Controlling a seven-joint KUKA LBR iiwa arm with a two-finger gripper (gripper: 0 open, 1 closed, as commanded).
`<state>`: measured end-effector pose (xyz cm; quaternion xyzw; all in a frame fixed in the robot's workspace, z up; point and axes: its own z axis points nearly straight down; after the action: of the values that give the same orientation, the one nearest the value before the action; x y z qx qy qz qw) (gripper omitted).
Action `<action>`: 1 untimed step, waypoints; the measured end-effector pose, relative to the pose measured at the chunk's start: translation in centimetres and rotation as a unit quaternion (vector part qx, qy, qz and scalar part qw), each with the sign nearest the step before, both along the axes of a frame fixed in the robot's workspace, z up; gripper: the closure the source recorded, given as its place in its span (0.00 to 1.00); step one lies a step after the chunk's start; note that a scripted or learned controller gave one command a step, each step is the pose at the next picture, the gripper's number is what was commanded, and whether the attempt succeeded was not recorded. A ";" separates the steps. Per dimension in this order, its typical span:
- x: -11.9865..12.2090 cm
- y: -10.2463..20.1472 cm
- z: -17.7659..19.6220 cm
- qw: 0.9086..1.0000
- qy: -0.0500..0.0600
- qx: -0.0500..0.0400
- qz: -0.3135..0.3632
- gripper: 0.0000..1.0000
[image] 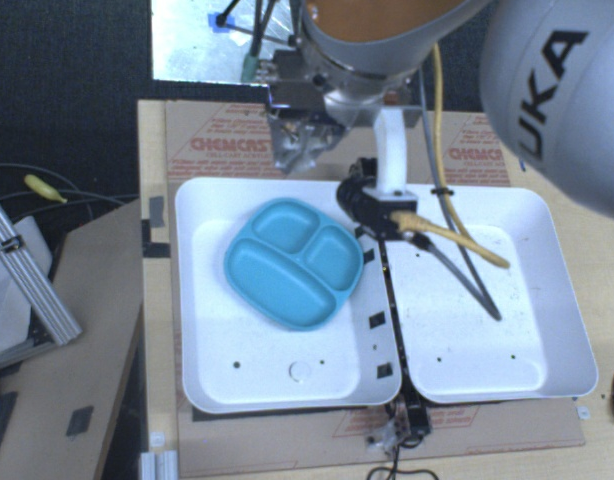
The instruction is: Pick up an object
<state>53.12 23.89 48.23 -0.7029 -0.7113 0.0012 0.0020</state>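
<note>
Blue divided plate (293, 275) mid left bin (202, 368), gripper (305, 148) above

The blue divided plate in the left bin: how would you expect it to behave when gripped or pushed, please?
The blue divided plate looks like moulded plastic, so probably stiff and light. It lies flat and low, so it should slide rather than tip. Its smooth, rounded rim may slip from the fingers.

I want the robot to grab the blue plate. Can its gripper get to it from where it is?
Probably yes. The blue plate lies open in the left bin with nothing on top of it, and the gripper hangs just beyond that bin's far edge, close by.
</note>
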 end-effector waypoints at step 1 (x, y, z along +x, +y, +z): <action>-4.7 -0.4 3.9 1.000 -0.004 0.001 -0.003 1.00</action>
<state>48.43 23.46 52.13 -0.7049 -0.7093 -0.0019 -0.0001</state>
